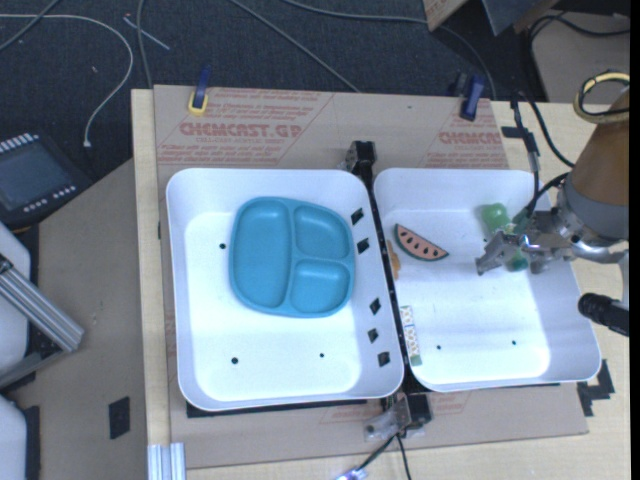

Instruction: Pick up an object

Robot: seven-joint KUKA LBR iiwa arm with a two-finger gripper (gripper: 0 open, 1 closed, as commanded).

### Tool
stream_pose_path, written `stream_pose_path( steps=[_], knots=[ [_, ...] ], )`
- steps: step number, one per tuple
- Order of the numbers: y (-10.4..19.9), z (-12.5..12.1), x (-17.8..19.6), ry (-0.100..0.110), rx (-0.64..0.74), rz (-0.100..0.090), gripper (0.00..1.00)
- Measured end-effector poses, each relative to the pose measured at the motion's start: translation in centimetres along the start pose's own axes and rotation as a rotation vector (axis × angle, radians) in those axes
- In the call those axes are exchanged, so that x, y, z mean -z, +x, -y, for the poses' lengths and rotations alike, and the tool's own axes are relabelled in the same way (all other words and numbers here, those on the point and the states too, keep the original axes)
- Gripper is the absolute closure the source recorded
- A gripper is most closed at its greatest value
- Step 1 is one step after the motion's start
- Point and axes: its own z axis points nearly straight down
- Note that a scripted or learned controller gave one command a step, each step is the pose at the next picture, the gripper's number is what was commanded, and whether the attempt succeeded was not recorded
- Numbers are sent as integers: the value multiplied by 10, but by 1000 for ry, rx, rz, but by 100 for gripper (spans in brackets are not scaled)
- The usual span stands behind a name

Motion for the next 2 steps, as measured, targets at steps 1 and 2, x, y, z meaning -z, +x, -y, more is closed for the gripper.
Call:
stream_pose_path(
  steps=[1,2],
  knots=[
    [7,4,-61,2,1,-1,0],
    [6,2,-46,-6,0,1,100]
  ],
)
